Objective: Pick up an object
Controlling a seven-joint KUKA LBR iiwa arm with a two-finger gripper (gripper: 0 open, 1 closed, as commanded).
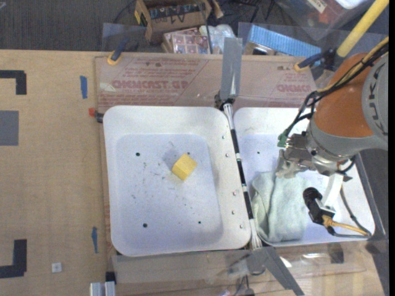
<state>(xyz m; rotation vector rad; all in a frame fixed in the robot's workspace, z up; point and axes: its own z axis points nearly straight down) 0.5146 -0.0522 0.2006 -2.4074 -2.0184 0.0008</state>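
A small yellow block lies near the middle of the left bin. A crumpled pale green cloth lies in the right bin, against its left wall and near its front edge. My gripper hangs over the right bin, just above the cloth's upper edge, with the grey and orange arm behind it to the right. The wrist body hides the fingertips. I see nothing held between them.
A metal divider runs between the two bins at the back. Cardboard sheets line the far edge, with boxes and clutter beyond. Black cables hang off the wrist over the right bin's front right.
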